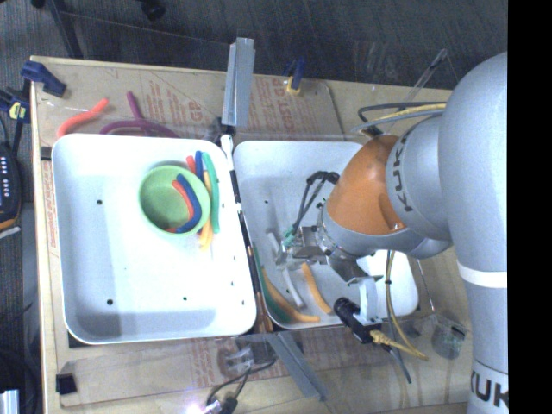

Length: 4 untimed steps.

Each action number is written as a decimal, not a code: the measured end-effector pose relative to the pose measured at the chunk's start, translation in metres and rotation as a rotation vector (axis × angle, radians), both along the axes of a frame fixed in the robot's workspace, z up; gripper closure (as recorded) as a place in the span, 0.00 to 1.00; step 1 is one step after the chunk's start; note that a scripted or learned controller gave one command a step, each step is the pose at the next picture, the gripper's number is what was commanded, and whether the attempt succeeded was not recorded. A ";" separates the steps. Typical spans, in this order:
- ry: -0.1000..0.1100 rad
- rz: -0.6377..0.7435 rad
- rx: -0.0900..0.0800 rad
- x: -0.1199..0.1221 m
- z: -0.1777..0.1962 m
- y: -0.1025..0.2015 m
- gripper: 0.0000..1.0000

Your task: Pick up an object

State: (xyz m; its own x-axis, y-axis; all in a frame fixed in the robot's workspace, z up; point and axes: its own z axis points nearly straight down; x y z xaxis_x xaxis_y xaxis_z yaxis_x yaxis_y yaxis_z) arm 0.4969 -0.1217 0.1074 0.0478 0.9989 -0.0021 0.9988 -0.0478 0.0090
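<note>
On the surface (172, 93), the left bin (103, 300) holds a green bowl (172, 198) with coloured curved strips draped over its rim, well apart from the arm. In the right bin (267, 171), the gripper (289, 250) hangs low over the front part, probably to reach the orange strips (312, 293), thin, bent pieces lying flat just beside it. Whether it is open or closed I cannot tell

Arm (405, 201) hides much of the right bin (259, 166)
</note>
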 end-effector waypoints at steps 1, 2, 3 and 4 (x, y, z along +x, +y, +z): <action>0.010 0.214 0.002 0.094 0.089 0.004 1.00; 0.010 0.214 0.002 0.094 0.089 0.004 0.00; 0.012 0.209 0.003 0.040 -0.016 -0.019 0.00; 0.011 0.211 0.001 0.041 -0.005 -0.020 1.00</action>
State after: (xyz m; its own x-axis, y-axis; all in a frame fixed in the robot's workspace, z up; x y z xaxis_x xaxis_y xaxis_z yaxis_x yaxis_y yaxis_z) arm 0.5380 -0.1413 0.1024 -0.1625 0.9867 -0.0007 0.9867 0.1625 -0.0022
